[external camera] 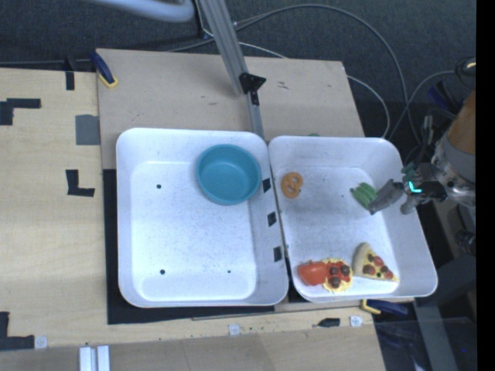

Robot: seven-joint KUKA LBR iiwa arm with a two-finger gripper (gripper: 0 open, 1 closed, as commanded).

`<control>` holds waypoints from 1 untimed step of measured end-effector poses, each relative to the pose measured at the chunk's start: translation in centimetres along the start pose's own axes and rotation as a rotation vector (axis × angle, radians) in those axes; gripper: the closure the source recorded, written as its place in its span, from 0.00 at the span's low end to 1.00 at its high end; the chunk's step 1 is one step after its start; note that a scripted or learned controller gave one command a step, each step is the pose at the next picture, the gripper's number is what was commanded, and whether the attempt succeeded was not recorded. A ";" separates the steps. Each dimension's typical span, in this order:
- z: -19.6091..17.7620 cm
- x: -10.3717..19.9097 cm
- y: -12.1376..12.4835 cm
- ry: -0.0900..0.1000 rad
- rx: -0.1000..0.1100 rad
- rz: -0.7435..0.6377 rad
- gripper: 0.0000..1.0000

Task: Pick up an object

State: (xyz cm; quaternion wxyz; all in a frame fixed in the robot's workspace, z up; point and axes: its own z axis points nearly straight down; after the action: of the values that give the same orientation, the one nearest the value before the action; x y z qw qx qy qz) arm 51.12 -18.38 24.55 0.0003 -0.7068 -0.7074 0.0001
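Round blue plastic bowl (228, 174) sits at left white bin's (147, 230) far right corner. Right white bin (332, 215): yellow pizza-slice toy (374, 263) and red-yellow toy piece (326, 273) along near edge, small orange ring (291, 184) by left wall, small green block (362, 194) near right edge. Gripper (384, 195) touching green block; finger state unreadable.
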 end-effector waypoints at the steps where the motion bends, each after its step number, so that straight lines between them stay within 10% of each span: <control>1: 0.0 0.0 0.0 0.000 0.000 0.000 0.00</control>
State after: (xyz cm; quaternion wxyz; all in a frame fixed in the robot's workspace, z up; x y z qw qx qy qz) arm 51.11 -18.38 24.54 0.0003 -0.7069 -0.7074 0.0001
